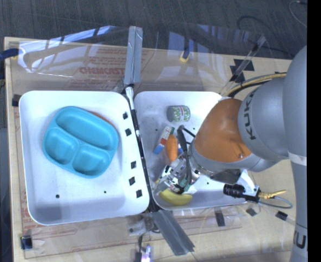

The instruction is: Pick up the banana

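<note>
My pincer (178,180) hangs low in the right bin (204,100), and I cannot tell its state. The banana (175,198) lies just below it by the bin's near wall, long axis running left to right

A: What can't you make out?

B: The tool (178,180) is a dark tangle under the arm's orange band (220,138); its parts blur together. It covers the banana (177,198) on the far side, leaving a yellow crescent.

A: Anything else?

B: The arm hides the right bin (149,105) toward the right. An orange edge (103,116) peeks from beneath the blue tray (81,141); unidentifiable.
</note>
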Robot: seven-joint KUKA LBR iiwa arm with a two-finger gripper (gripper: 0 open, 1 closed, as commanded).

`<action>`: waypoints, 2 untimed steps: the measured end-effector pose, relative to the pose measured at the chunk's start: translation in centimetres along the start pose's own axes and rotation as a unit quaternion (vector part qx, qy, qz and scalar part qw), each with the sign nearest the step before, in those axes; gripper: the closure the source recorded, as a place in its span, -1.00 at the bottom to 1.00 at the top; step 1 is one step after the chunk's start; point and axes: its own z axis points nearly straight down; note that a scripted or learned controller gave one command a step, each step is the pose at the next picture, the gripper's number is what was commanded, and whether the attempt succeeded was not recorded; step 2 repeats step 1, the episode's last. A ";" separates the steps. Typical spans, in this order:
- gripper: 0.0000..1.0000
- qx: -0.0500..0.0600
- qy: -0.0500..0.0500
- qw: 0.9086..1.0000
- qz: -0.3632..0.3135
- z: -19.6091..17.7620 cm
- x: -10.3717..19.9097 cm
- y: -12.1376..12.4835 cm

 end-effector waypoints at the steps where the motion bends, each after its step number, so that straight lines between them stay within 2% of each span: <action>1: 1.00 -0.005 0.000 1.000 -0.005 -1.1 0.2 0.7; 2: 1.00 -0.005 0.000 1.000 -0.005 -1.1 0.2 0.7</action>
